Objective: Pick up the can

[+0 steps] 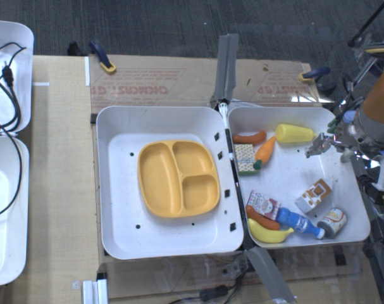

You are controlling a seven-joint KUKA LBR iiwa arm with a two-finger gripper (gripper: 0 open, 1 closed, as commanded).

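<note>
Orange shows at the picture's right edge, where the arm's band is cut off by the frame; below it the grey wrist leans in over the right bin (364,230), and the gripper (319,145) hangs above that bin's upper right part, its metal tip pointing toward the left bin. Whether its fingers are spread or closed cannot be told, as they are small and blurred.

The can (334,221) lies on its side in the right bin's lower right corner, a short pale cylinder with a darker end, well apart from the gripper. Just beside it lies a blue bottle (299,223), and a small brown-and-white carton (314,196) sits just above it. A yellow banana (269,234) curves along the bin's bottom wall, partly covered by other toys. The left bin holds a smooth yellow divided plate (179,177).
</note>
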